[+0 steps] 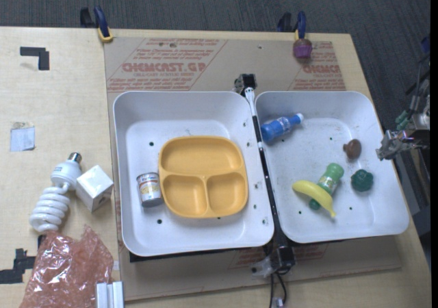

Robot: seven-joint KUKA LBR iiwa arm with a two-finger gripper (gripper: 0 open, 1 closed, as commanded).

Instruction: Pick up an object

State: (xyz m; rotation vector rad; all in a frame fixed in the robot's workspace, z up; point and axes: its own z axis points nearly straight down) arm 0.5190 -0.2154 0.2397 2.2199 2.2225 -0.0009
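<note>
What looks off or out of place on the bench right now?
A spiral light bulb, a white cube and a crumpled pink plastic bag lie outside the bins, left of the left bin. A small purple object sits on the board behind the right bin.

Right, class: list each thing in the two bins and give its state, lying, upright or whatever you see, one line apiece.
yellow divided plate: flat in the left bin, right way up
small can: beside the plate, tilted
blue bottle: lying on its side, right bin
banana: lying flat
green bottle: lying, touching the banana
brown ball: resting apart
dark green object: resting apart
</note>
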